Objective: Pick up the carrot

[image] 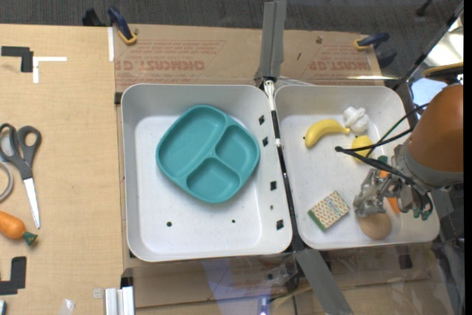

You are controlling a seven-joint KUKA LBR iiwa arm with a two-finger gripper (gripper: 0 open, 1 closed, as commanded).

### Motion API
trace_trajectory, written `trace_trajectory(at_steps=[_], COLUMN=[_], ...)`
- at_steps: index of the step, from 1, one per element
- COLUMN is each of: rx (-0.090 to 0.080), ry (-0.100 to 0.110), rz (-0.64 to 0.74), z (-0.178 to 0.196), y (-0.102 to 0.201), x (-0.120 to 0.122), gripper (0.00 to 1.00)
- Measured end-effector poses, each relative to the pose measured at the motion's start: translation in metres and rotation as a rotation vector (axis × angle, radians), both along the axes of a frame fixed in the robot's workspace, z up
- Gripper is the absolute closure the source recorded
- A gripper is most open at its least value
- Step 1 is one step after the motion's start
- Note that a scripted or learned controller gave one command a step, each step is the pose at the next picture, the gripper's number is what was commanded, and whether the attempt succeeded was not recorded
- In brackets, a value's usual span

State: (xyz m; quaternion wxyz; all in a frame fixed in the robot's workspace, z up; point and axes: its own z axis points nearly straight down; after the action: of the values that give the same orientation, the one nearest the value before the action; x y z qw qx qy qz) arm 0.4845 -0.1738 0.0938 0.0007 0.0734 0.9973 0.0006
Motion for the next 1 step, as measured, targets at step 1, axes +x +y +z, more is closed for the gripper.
trace_trajectory(at_steps=[1], rx=[-0.002], ry=[-0.003], rz=[-0.108], z=[0.1552], y=[0.0328], x=[0.0162], gripper=[1.0])
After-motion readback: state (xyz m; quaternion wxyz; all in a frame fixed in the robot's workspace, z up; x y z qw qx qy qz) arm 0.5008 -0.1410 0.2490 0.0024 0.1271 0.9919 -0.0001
